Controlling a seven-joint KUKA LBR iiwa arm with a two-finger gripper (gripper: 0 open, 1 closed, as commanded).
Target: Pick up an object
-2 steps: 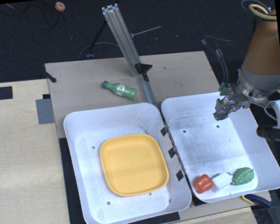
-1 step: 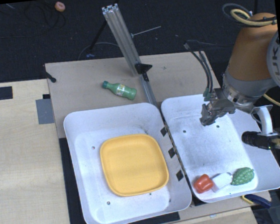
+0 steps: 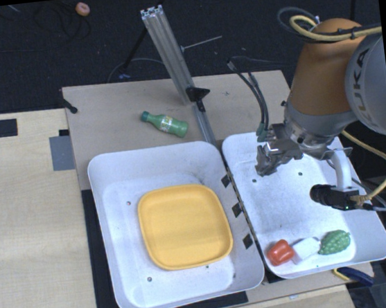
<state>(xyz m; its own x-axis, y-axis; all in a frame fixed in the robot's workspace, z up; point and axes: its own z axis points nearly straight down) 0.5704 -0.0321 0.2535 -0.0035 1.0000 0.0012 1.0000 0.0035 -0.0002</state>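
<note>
Where bins [image 3: 114, 194] meet, rounded-square yellow plate [image 3: 185, 226]

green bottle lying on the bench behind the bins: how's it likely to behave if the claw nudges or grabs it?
The green bottle lies on its side on the flat bench, so a nudge would probably roll it. It looks small and plastic, so likely light. Its rounded body may slip out of a grasp that is off centre.

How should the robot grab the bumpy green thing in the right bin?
Probably from straight above, pinching across the narrow middle of the bumpy green object. It lies on its side near the bin's front edge, its left end close beside a white object, so closing across its width looks safer.
</note>
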